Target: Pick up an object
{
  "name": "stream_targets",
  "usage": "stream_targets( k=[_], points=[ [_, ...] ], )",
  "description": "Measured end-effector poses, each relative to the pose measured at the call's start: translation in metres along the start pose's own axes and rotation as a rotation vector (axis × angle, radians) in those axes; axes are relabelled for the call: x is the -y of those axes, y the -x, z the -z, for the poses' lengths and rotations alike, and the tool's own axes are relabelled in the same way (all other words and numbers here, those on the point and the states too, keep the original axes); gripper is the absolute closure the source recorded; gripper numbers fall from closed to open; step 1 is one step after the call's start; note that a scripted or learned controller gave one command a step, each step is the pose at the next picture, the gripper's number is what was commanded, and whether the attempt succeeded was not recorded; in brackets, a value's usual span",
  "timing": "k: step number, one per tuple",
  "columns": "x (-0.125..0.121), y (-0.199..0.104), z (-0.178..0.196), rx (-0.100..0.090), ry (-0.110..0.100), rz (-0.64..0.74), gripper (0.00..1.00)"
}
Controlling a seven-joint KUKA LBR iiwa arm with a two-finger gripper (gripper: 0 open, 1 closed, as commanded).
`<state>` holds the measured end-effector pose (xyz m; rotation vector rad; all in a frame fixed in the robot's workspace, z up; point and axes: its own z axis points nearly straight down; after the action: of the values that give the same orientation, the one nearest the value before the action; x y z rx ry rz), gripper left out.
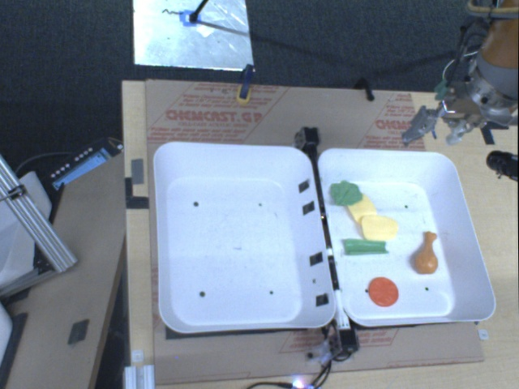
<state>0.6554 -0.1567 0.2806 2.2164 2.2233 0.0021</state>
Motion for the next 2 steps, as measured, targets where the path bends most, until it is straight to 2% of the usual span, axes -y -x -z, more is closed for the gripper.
stream_targets(
  k=[1, 2],
  points=[
    [-0.001, 0.0, 0.012, 0.001, 0.004, 0.004, 1.0],
    [0.039, -0.065, -0.124, -0.006, -0.016, 0.006, 1.0]
  ],
)
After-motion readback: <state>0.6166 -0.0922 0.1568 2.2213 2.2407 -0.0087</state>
